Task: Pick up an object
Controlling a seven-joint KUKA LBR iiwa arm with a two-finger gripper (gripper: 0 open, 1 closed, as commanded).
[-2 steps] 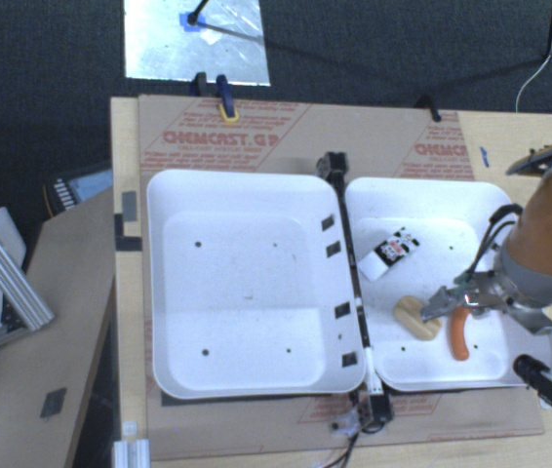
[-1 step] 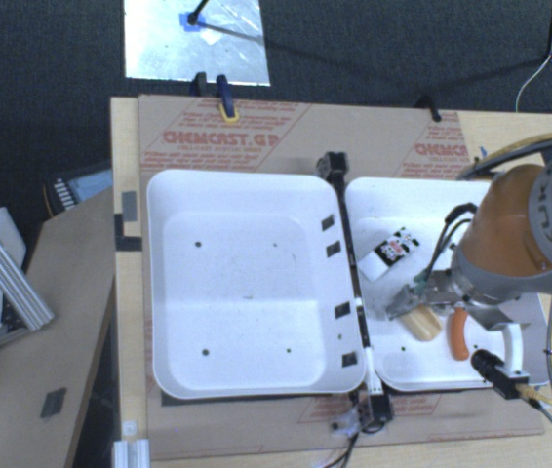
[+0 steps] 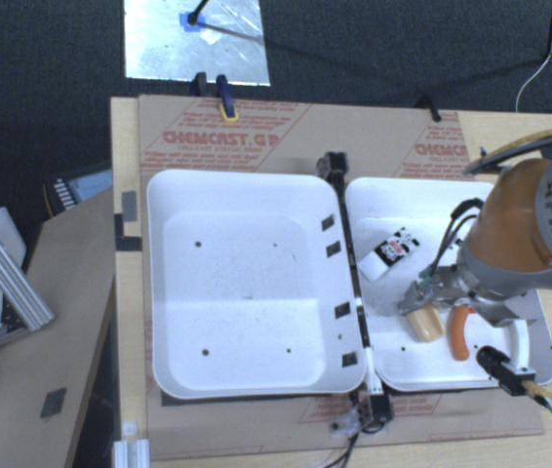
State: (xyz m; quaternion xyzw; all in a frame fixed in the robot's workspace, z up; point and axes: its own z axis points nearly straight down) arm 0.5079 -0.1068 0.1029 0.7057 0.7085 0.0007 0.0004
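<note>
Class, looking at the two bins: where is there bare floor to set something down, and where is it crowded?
The left bin offers bare floor wall to wall. The right bin is crowded: white-black item, tan piece and orange piece cluster beside the end effector.

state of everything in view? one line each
pincer: low in the right bin, fingers hidden from this angle
tan block: lying on the bin floor just below the pincer
orange stick: lying flat, beside the tan block
white and black item: lying tilted near the divider
right bin: holds all three objects
left bin: sits left of the divider
</note>
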